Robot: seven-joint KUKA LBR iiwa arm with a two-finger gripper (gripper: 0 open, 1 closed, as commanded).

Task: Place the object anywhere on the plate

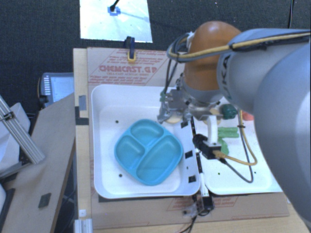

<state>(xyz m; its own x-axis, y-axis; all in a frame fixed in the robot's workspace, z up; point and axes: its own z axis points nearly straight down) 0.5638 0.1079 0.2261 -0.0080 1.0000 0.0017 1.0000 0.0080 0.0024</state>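
Above the plate's (pixel 148 152) far edge, tool (pixel 167 114)

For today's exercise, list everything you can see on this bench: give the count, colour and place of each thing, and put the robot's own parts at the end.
plate: one, light blue, three compartments, in the left bin.
left bin: one, white, shallow, centre of the bench.
right bin: one, white, beside the left bin, mostly hidden by the arm.
green objects: at least two, one dark green and rounded, one lighter and flat, in the right bin; exact shapes too hidden to tell.
cardboard sheet: one, tan with red print, under the bins.
yellow clamp: one, on the cardboard's far edge.
arm: one, grey with an orange band, reaching in from the right.
gripper: one, above the left bin's far right corner.
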